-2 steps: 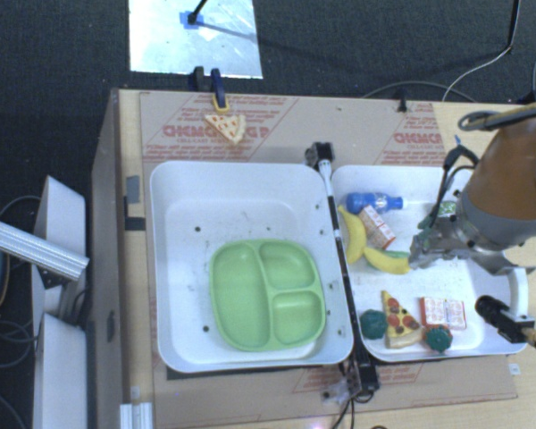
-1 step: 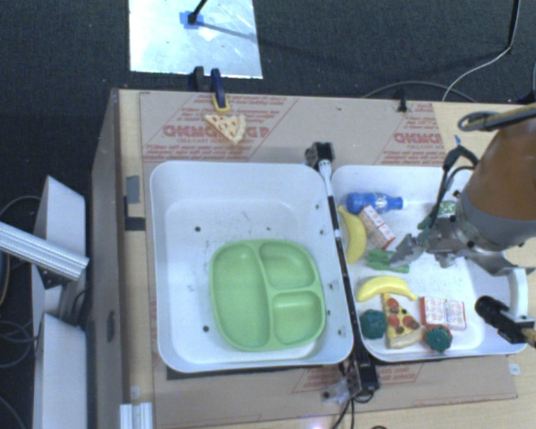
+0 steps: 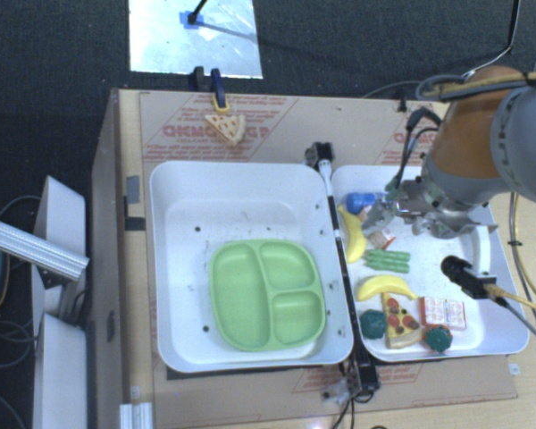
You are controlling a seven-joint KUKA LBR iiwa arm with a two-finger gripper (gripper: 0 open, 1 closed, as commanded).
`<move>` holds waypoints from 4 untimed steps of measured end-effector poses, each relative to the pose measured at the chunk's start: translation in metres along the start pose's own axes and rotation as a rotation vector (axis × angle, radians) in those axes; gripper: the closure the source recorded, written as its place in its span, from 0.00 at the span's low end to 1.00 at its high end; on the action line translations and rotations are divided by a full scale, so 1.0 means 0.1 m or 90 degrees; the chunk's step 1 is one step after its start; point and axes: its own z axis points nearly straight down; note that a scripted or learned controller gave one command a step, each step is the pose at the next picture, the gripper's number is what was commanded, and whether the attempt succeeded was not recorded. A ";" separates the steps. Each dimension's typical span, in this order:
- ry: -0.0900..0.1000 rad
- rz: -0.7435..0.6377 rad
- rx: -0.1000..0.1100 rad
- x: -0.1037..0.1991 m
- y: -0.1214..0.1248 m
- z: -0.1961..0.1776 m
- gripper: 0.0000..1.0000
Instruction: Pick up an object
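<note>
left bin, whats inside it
The left bin holds a green divided plate, lying flat toward its near right corner. Whatever lies beneath the plate is covered.

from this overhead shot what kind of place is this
Probably a robotics lab's grasping test bench: two shallow white plastic bins on a cardboard-topped bench, small toy foods like a yellow plastic banana, and a grey-and-orange robot arm reaching in.

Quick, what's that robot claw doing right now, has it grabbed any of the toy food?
Gripper: low over the right bin, near the blue toy; whether it grips anything cannot be told.
</note>
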 end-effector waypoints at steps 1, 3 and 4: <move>-0.001 0.000 0.001 -0.22 0.41 0.58 0.00; -0.002 0.001 0.000 -1.13 0.55 0.25 0.00; 0.000 -0.002 -0.001 -0.46 1.00 0.24 0.00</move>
